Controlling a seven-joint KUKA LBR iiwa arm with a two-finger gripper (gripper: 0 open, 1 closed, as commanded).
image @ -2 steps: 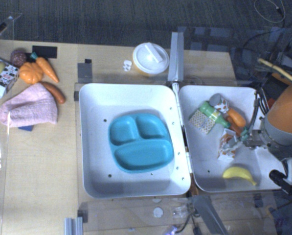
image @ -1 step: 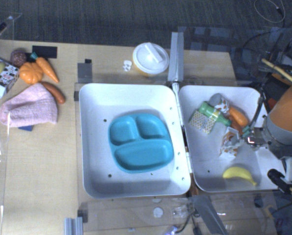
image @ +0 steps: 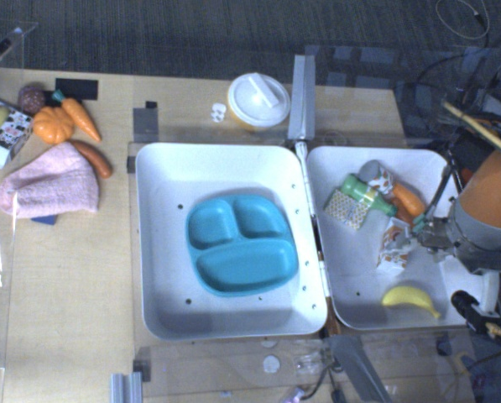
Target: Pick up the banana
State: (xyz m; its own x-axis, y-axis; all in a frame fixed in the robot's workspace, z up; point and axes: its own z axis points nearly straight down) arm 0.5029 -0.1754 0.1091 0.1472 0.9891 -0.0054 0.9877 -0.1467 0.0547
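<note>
Banana (image: pixel 411 299) lying free near the front edge of the right bin (image: pixel 342 305), robot arm (image: pixel 485 200) at the worktop's right edge.
The hand's state cannot be told. Behind the banana, toward the bin's middle, lie a green bottle (image: pixel 363 191), an orange carrot (image: pixel 407 199) and crumpled packets (image: pixel 394 248). The left bin (image: pixel 162 250) holds a blue divided tray (image: pixel 242 243).

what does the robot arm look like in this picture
The arm comes in at the right edge as a bulky rounded grey body with a broad orange band on top. A thin dark cable runs down beside it toward a small dark metal assembly over the right bin. The pincer itself is too dim to describe.
</note>
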